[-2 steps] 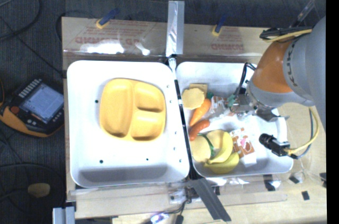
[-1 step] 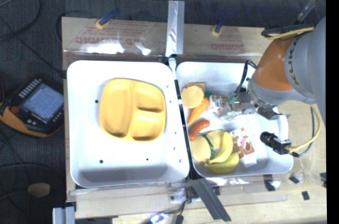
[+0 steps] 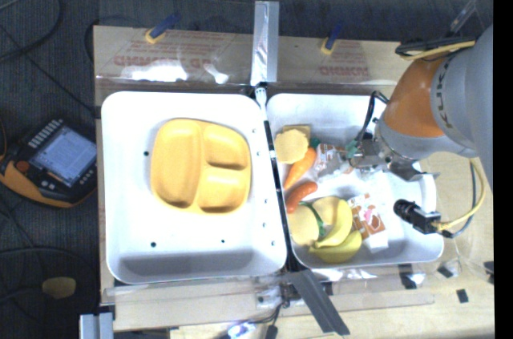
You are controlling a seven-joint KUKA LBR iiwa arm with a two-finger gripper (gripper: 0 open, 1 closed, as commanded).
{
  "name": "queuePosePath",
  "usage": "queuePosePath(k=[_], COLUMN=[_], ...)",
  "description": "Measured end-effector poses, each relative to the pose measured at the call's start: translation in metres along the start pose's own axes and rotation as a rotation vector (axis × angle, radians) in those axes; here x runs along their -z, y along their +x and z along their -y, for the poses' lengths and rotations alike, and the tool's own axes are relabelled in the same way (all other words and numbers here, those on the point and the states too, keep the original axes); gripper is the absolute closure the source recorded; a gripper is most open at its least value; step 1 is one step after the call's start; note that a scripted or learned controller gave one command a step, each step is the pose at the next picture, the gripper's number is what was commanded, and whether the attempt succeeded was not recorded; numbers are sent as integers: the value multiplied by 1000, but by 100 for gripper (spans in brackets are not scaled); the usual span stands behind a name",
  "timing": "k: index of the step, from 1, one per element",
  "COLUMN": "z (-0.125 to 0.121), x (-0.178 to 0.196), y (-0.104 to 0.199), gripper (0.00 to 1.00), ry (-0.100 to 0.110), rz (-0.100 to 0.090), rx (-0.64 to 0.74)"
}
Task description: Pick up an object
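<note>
The right bin (image 3: pixel 401 106) holds a pile of toy food. A pale yellow block (image 3: pixel 291 143) lies at its upper left, with an orange carrot (image 3: pixel 300 163) and a red-orange piece (image 3: pixel 300 191) below it. A bunch of yellow bananas (image 3: pixel 338 230) sits at the bin's front beside a round yellow fruit (image 3: pixel 302 226). A small printed packet (image 3: pixel 369 217) lies right of the bananas and another packet (image 3: pixel 325 158) lies near the carrot. My gripper (image 3: pixel 360 155) reaches down into the middle of this bin, just right of that packet, with the grey and orange arm (image 3: pixel 433 101) above it.
The left bin (image 3: pixel 120 193) carries a yellow divided plate (image 3: pixel 200 163). A metal strip (image 3: pixel 265 41) stands between the bins at the back. A handheld device (image 3: pixel 56 161) lies on the floor to the left. Cables (image 3: pixel 473 209) hang at the right bin's edge.
</note>
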State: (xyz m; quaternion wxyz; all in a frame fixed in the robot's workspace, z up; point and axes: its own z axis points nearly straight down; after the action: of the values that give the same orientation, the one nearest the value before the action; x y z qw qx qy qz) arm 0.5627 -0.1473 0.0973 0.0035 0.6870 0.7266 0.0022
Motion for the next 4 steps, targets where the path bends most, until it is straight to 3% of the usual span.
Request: queuePosePath(k=[1,2,3,4], z=[-79,-79,-98,-91], x=[-9,1,39,-4], y=[15,14,-21,-31], gripper=[0,100,100,100], ry=[6,8,28,52], rz=[3,6,-6,-12], rx=[125,126,39,15])
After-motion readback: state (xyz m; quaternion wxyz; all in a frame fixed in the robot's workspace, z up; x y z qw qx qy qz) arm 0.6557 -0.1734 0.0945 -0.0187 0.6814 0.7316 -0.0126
